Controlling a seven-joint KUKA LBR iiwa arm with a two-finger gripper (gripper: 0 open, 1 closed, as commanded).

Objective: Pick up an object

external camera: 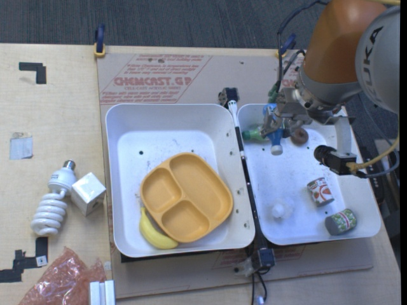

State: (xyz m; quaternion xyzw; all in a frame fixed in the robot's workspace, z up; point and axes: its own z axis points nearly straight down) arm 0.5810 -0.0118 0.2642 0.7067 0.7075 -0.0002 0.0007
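A: Since the gripper (276,131) hangs at the right bin's (289,183) far edge, what's it holding?
B: Can't tell. The cans (321,191) sit near the bin's right corner; descend squarely over one.

— We see two bins, the left bin (121,170) and the right bin (299,227), both of smooth white plastic with a soft sheen. And the divided plate (186,197)?

— We take it for matt orange-yellow plastic; the banana (154,233) beneath it has a smooth, waxy yellow skin.

— The bench (57,126) looks like pale, matt wood to us, and the sheet under the bins (159,75) like brown printed cardboard.

— We agree. The spiral bulb (51,205) is glossy white glass or plastic, the red bag (63,278) crinkled, shiny film.

— The two small cans (332,208) wear printed paper-like labels. The arm's orange band (343,30) is smooth and glossy; the tool (277,135) looks like dull metal and blue plastic.
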